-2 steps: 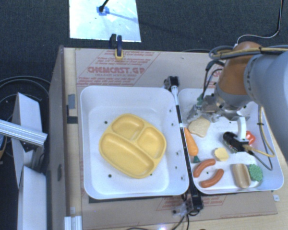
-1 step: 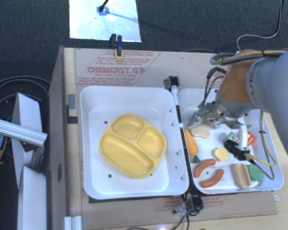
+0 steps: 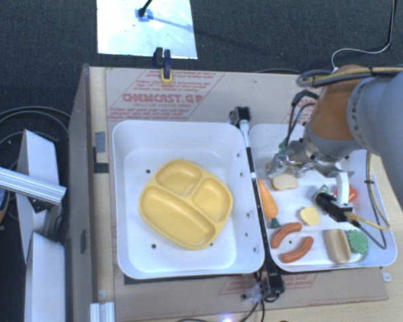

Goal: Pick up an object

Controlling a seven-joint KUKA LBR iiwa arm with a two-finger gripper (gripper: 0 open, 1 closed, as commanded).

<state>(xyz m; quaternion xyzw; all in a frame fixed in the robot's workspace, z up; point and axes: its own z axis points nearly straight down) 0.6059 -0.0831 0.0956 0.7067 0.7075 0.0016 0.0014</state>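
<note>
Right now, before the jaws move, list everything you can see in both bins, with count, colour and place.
divided plate: one, yellow, middle of the left bin
carrot: one, orange, right bin, left edge
sausages: two, red-brown, right bin, near left corner
bread slice: one, tan, right bin, beside the gripper
yellow piece: one, right bin, centre
hot dog bun: one, tan, near edge
green piece: one, beside the bun
gripper: one, grey metal, over the right bin's far part

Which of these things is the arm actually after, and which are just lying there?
Part of the job, all in the right bin:
gripper
bread slice
carrot
two sausages
hot dog bun
broccoli

Just lying about:
yellow divided plate in the left bin
blue clamp
</note>
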